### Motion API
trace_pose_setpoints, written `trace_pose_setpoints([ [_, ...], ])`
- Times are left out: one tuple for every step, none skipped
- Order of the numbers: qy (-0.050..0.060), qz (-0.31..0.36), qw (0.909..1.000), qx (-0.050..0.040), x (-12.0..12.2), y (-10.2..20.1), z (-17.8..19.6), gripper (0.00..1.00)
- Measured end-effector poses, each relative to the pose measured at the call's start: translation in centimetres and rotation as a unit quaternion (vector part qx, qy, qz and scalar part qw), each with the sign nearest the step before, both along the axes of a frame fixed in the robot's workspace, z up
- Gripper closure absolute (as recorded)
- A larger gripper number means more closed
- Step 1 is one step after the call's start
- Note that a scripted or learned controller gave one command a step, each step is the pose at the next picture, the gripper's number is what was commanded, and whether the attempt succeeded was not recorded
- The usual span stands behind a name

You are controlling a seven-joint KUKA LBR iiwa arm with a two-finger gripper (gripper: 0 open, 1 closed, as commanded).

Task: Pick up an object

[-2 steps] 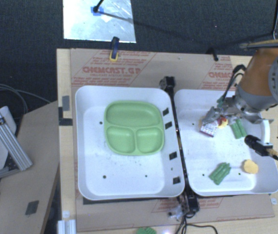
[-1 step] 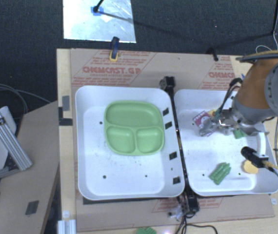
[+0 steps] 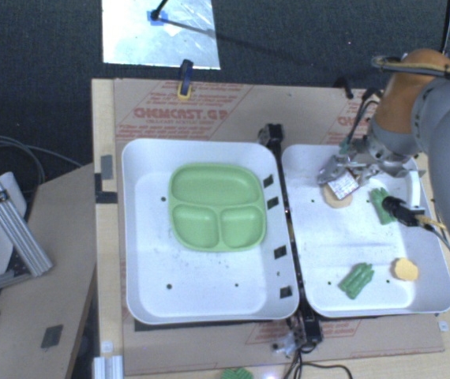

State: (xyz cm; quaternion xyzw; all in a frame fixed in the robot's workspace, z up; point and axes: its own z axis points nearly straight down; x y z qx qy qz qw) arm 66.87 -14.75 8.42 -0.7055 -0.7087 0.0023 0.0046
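My gripper [image 3: 340, 181] hangs low over the back left part of the right bin [image 3: 320, 235], right above a tan round piece [image 3: 336, 200] that pokes out beneath it. A green piece [image 3: 379, 206] lies just to the right of the gripper. Toward the front of that bin lie a ridged green piece [image 3: 356, 279] and a small yellow piece [image 3: 404, 270]. The grey arm with its orange band [image 3: 403, 93] reaches in from the right and hides the bin's back right corner.
The left bin [image 3: 142, 235] holds a light green divided plate [image 3: 215, 206]. A black divider with clips [image 3: 279, 204] runs between the bins. A shiny sheet [image 3: 160, 20] lies beyond the bench at the back.
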Motion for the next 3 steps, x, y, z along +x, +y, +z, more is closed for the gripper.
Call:
trace_pose_setpoints([
  [-0.006, 0.000, 1.0000, -0.0020, -1.1, 1.2, 0.1, 0.00],
  [-0.006, 0.001, 1.0000, -0.0024, -1.0, 1.1, 1.2, 1.00],
  [-0.009, 0.003, 1.0000, 0.0000, -6.0, 8.7, 10.6, 1.00],
])
